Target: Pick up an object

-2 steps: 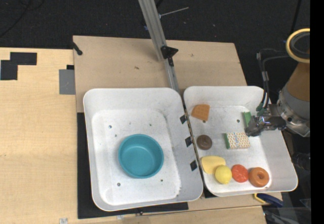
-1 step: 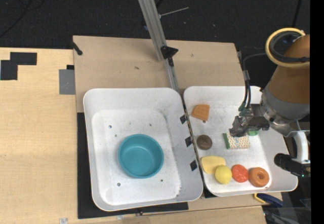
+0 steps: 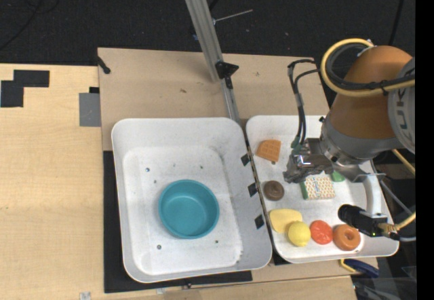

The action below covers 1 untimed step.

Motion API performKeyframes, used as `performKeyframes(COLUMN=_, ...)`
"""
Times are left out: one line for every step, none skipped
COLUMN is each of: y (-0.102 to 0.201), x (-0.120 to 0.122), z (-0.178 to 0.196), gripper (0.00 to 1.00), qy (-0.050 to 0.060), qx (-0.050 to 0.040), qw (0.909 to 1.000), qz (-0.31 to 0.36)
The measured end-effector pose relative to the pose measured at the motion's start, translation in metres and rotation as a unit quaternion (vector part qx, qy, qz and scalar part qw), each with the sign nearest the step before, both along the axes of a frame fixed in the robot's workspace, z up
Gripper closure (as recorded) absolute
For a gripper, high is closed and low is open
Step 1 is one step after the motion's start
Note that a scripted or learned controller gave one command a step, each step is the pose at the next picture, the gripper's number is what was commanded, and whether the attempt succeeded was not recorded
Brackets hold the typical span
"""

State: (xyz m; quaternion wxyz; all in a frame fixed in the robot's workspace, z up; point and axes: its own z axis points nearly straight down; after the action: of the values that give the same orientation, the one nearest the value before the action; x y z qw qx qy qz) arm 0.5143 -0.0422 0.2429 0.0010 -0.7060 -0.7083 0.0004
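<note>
My gripper (image 3: 299, 168) hangs low over the middle of the right bin (image 3: 258, 130), under the grey and orange arm. Just right of it lies a white block with a green dotted pattern (image 3: 319, 188), partly under the wrist. An orange wedge (image 3: 269, 150) lies to the gripper's upper left, and a brown round piece (image 3: 274, 190) to its lower left. Along the bin's front edge sit a yellow piece (image 3: 284, 218), a yellow lemon (image 3: 298, 233), a red tomato (image 3: 321, 232) and an orange ring (image 3: 347, 237).
The left bin (image 3: 135, 136) holds a teal bowl (image 3: 189, 208) near its middle. A slanted metal rail (image 3: 203, 24) runs down to the gap between the bins. Wooden bench surface (image 3: 47, 176) lies to the left.
</note>
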Motion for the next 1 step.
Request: performKeyframes(y=0.0584, x=-0.0016, z=0.0045, gripper=1.0, qy=-0.001, qx=-0.0001, qw=1.0, qz=0.0)
